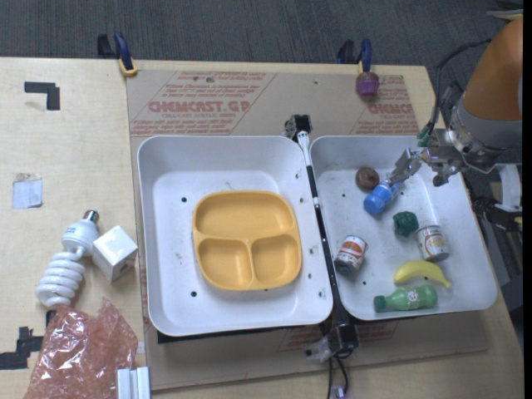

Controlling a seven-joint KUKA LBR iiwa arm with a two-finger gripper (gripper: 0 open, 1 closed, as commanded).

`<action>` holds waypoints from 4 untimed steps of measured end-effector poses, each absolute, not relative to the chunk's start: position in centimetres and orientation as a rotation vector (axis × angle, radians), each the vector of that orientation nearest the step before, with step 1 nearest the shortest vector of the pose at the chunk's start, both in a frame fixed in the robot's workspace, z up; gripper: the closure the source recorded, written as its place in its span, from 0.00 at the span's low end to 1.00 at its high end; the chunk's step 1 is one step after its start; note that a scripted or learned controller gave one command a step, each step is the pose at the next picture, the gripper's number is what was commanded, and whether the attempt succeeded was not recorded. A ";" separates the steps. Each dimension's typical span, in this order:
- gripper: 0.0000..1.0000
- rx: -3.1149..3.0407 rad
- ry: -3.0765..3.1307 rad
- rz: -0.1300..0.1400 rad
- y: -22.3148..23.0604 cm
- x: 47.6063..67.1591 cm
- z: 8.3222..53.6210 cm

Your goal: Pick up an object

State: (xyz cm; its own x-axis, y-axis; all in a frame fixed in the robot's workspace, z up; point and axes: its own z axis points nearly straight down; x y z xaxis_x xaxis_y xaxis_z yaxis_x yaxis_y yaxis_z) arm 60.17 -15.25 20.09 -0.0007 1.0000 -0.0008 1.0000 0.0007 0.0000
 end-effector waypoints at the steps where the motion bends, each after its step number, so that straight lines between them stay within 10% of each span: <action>1: 0.00 2.223 2.220 -0.001 -12.8 55.7 9.8; 2: 0.00 2.224 2.219 0.000 -10.4 48.1 9.2; 3: 1.00 2.224 2.216 0.003 -10.5 48.2 10.2; 4: 1.00 2.219 2.221 0.001 -3.1 52.5 19.3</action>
